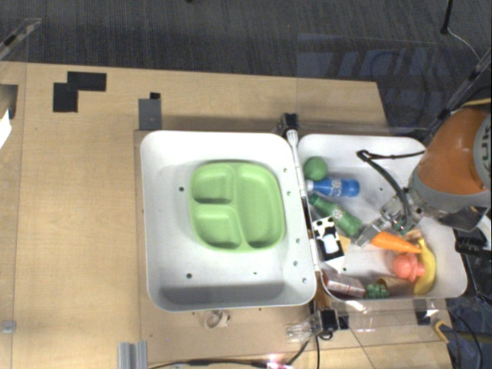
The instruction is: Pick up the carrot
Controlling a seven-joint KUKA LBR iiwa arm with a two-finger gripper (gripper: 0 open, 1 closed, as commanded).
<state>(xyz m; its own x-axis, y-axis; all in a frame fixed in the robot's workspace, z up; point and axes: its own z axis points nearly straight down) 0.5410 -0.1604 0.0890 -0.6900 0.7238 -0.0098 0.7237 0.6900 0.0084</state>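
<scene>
The carrot [400, 244] is orange and lies in the right bin [369, 146], near its right wall, pointing left. My gripper [382, 230] is low in that bin, directly over the carrot's left end and touching or nearly touching it. The grey wrist and its orange band [453, 160] reach in from the right. The wrist's metal parts hide how the gripper meets the carrot.
A pink toy fruit [406, 266] and a banana [427, 269] crowd the carrot's near side. A green ball [314, 167], blue bottle [337, 187], green bottle [340, 217] and black-and-white item [329, 238] lie to the left. The left bin [165, 229] holds a green divided plate [234, 204].
</scene>
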